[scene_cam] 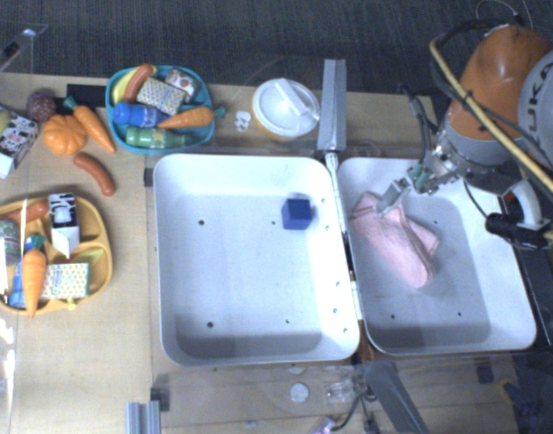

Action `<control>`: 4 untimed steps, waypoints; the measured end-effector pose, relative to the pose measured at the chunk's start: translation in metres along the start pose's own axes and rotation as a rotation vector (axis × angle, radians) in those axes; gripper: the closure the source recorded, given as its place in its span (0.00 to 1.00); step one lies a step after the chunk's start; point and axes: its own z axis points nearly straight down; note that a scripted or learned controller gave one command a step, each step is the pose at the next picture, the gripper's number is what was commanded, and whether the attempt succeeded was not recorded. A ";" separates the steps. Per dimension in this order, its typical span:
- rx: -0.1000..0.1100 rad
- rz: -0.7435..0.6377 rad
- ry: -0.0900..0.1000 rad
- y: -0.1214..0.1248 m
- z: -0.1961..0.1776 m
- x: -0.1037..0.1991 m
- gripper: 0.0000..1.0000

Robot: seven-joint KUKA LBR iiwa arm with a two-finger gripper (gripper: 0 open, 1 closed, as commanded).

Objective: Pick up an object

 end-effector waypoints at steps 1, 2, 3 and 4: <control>-0.001 0.106 0.000 -0.017 0.099 -0.020 0.00; -0.006 0.098 -0.004 -0.050 0.105 -0.044 0.00; -0.011 0.097 -0.005 -0.047 0.094 -0.043 1.00; -0.001 -0.126 0.000 0.054 0.010 -0.018 1.00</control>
